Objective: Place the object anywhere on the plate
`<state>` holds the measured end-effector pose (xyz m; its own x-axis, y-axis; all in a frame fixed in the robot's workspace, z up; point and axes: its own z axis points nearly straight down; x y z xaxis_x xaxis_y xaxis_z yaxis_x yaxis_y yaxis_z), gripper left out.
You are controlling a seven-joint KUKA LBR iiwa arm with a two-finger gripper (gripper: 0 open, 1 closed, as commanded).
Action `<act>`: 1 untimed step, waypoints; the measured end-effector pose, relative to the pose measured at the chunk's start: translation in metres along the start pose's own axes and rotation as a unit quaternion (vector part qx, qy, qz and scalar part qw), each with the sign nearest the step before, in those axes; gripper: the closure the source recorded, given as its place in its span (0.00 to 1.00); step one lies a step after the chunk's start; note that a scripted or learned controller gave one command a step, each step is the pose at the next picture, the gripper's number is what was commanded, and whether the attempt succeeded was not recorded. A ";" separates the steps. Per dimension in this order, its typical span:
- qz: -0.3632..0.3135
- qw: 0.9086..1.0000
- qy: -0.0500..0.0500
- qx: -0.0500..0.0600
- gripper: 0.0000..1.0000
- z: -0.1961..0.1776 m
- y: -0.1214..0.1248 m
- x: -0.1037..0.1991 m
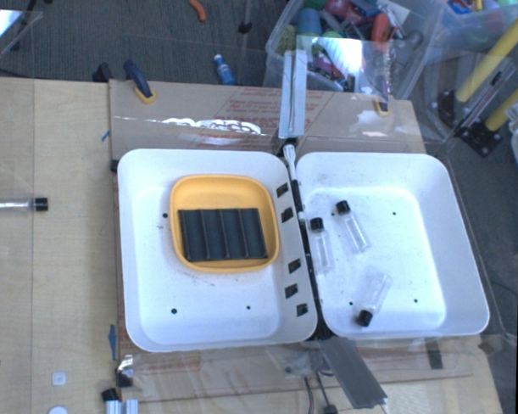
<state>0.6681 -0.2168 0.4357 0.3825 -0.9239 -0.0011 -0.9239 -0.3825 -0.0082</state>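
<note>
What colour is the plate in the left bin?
Yellow-orange, with a dark ribbed block lying on it; the plate shows in the camera view.

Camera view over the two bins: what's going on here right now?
Nothing is being handled at this moment. The left bin holds a yellow plate with a dark ridged block already lying on it. The right bin holds three small clear vials with black caps: one near the middle, one close to the divider, and one toward the front. All three lie loose on the bin floor, so none has been moved to the plate yet.
</note>
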 end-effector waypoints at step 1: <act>-0.168 0.986 0.001 -0.001 1.00 0.000 -0.002 -0.004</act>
<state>0.6684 -0.2121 0.4358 0.6676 -0.7445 0.0030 -0.7445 -0.6676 -0.0067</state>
